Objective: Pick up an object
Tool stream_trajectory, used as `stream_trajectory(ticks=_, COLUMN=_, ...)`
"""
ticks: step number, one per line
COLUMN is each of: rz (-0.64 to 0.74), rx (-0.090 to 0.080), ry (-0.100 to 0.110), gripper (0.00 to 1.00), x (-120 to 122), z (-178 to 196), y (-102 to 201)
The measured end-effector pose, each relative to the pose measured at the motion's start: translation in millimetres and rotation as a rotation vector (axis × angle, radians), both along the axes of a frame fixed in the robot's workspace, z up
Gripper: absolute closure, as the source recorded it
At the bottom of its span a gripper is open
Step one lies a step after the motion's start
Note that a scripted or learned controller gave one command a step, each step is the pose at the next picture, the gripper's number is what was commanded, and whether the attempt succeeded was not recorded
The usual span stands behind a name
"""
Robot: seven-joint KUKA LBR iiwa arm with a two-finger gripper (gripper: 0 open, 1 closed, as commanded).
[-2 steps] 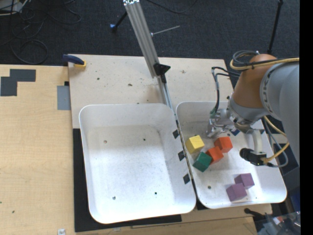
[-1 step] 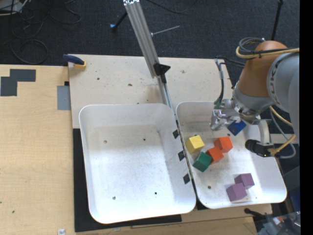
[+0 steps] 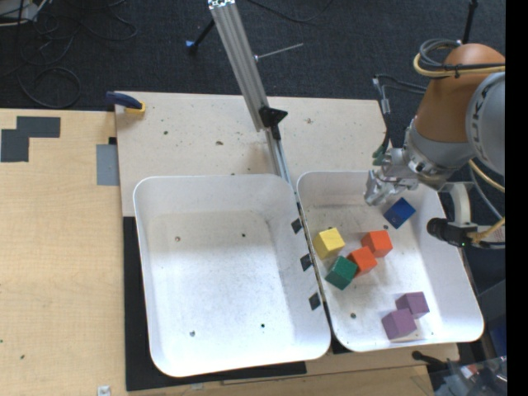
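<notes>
Several small blocks lie in the right bin [image 3: 450, 280]. A blue cube [image 3: 401, 214] rests near its back, and a yellow cube [image 3: 330, 241] sits by the left wall. A green block [image 3: 341, 272] touches an orange block [image 3: 363, 260], with another orange cube [image 3: 379, 242] just behind that. Two purple blocks [image 3: 412, 304] [image 3: 399, 324] sit at the front right. My gripper [image 3: 380, 191] hangs over the back of this bin, just up and left of the blue cube and very close to it. Nothing is visibly held.
The left bin [image 3: 214, 262] stands beside the right one, with black clips [image 3: 304, 261] along the shared wall. A slanted aluminium bar [image 3: 247, 77] rises behind the bins. A blue-and-yellow clamp [image 3: 125, 102] sits at the bench's back left corner.
</notes>
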State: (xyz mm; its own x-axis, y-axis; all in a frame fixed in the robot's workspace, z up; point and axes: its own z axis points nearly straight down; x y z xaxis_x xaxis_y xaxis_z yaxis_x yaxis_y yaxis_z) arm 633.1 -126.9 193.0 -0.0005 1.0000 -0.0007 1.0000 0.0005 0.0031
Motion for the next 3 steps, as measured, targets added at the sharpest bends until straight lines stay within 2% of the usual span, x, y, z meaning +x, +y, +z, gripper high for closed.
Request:
stream_trajectory(ticks=1, rz=0.001, rx=0.0, ry=-0.001, gripper=1.0, x=0.7, z=53.3, y=-1.9)
stream_trajectory(ticks=2, rz=0.003, rx=0.003, ry=0.006, gripper=1.0, x=-17.3, z=56.1, y=54.9)
stream_trajectory(ticks=3, rz=0.003, rx=0.003, ry=0.008, gripper=1.0, x=-24.6, z=41.6, y=107.8)
